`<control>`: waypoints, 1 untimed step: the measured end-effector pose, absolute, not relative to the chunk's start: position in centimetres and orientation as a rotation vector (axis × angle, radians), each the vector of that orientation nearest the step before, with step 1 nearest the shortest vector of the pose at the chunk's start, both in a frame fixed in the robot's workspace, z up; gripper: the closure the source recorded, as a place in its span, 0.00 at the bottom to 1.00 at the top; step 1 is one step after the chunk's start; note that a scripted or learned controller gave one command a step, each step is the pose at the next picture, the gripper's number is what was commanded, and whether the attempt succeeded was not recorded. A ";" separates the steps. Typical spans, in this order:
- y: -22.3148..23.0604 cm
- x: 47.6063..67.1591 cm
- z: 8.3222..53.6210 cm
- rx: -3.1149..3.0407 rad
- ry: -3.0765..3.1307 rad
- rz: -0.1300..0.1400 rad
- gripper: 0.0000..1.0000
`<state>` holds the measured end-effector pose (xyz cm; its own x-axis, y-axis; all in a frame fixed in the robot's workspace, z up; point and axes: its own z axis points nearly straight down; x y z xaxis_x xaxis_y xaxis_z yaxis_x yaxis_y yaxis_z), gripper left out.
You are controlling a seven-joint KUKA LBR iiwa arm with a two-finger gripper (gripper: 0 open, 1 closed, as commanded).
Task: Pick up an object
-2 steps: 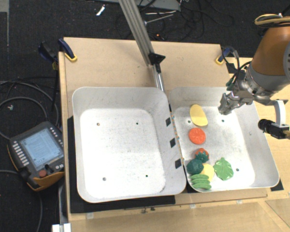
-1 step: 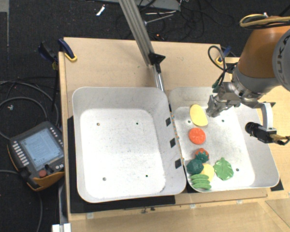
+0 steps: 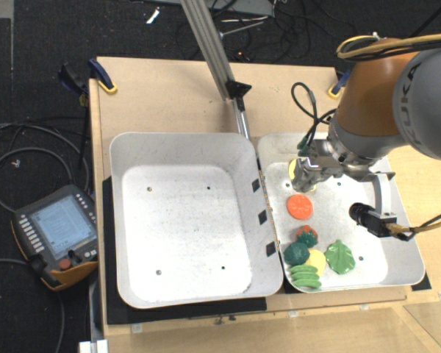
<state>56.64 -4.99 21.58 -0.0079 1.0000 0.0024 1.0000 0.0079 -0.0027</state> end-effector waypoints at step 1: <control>1.0 54.5 22.4 -2.209 -2.229 -0.001 1.00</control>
<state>54.46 0.99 22.40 -0.0089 1.0000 0.0031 1.0000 0.0089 -0.0019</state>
